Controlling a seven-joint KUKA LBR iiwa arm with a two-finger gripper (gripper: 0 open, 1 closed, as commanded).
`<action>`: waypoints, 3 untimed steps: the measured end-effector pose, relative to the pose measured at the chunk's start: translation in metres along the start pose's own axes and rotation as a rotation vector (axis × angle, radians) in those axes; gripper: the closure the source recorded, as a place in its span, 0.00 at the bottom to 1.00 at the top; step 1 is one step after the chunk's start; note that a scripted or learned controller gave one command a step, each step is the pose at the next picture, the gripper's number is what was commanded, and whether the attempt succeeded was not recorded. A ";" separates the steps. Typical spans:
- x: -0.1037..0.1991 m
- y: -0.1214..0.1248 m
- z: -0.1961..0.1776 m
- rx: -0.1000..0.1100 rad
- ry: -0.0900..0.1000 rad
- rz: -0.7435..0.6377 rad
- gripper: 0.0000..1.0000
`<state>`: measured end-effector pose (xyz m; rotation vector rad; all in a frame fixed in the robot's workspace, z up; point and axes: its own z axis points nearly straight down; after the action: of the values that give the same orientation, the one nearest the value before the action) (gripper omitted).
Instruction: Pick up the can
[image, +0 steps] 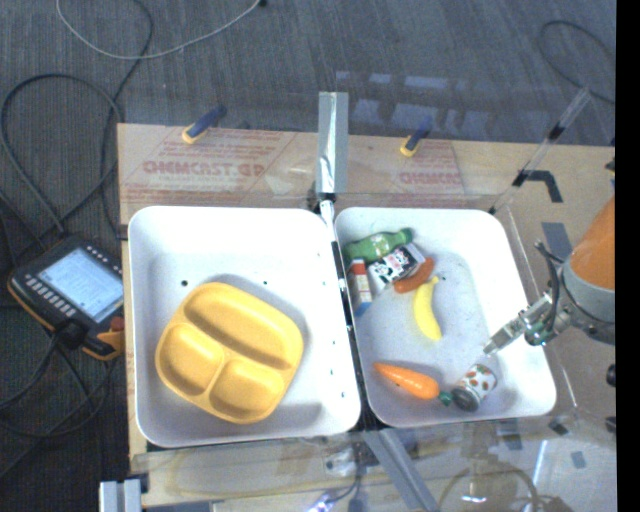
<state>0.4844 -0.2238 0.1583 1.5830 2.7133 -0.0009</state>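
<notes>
A: Right bin (520, 270), contents?
B: The can (474, 387) lies on its side in the near right corner, pale with red markings; its label is too small to read. A carrot (407, 380) lies just left of it, a banana (428, 311) farther back, and a green bottle (378, 245) at the far left.

A: Gripper?
B: The gripper (510, 333) hangs above the right bin's right side, apart from the can; whether its fingers stand apart or together cannot be told.

A: Left bin (150, 240)?
B: It holds a yellow divided tray (230, 350).

A: Legible writing?
B: Red print on the board (200, 165) behind the bins, seemingly "CHEMCAST."
</notes>
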 end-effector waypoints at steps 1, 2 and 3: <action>0.000 0.000 0.000 0.000 0.000 0.000 0.00; 0.025 0.017 0.068 -0.004 -0.010 -0.094 0.00; 0.024 0.020 0.058 -0.010 -0.013 -0.094 1.00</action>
<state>0.4894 -0.1929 0.1003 1.4459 2.7704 0.0026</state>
